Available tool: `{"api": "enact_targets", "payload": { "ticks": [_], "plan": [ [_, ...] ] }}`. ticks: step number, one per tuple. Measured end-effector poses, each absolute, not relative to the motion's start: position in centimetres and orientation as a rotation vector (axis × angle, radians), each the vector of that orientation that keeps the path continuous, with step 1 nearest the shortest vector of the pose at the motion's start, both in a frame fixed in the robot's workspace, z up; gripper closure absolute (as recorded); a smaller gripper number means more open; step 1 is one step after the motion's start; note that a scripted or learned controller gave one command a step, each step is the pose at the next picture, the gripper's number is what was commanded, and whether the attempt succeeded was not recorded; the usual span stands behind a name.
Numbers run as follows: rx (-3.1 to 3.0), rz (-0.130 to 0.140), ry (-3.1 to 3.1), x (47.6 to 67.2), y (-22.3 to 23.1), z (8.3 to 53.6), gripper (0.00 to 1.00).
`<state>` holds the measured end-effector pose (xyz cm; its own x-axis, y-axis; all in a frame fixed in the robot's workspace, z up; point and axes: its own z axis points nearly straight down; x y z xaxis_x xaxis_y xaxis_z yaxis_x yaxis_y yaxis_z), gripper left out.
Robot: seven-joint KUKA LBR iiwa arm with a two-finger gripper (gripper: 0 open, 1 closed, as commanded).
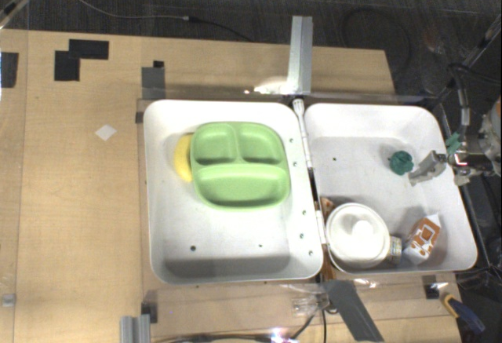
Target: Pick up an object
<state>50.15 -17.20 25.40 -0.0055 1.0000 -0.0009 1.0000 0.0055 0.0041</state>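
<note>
Right bin [376,125] — shallow, white, on the table [70,208]; taken here as the landmark.

Claw [427,167]: grey, entering at the right bin's right wall, low over the floor of the bin. Whether it is open or closed cannot be told at this size; nothing can be seen gripped in it.

Teal object [401,162]: small, rounded, lying in the right bin's right half, just beside the claw on its left. Judged the likeliest item for the pick, being nearest.

White bowl [357,233]: round, upright, at the right bin's near left corner. Orange-and-white packet [424,237]: at the near right of the right bin, with a small greyish item between it and the bowl, too small to identify.

Left of the right bin: a second white bin [227,255] holding a green divided plate [238,162], with a yellow object [183,158] part-hidden under the plate's left edge.

Handling note: for the teal object, the claw should centre over it before descending — a rounded piece is likely to roll or skid aside if struck off-centre. A straight vertical drop, then closure, then a straight lift seems soundest.

Obstructions: the right wall of the right bin lies close to the claw and limits approach from that side. Bowl and packet lie well apart from the teal object and appear not to hinder.
</note>
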Motion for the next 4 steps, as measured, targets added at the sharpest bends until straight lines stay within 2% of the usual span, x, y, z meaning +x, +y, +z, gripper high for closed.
{"api": "enact_targets", "payload": {
  "ticks": [1, 2, 3, 4],
  "plan": [
    [2.375, 0.001, 2.055, 55.9, -18.9, 10.2, 0.00],
    [2.423, 0.005, 1.992, 60.9, -19.6, 8.6, 0.00],
    [2.412, 0.010, 1.997, 61.2, -19.6, 10.0, 1.00],
    [2.281, 0.005, 2.153, 59.2, -15.3, 17.9, 1.00]
  ]
}}
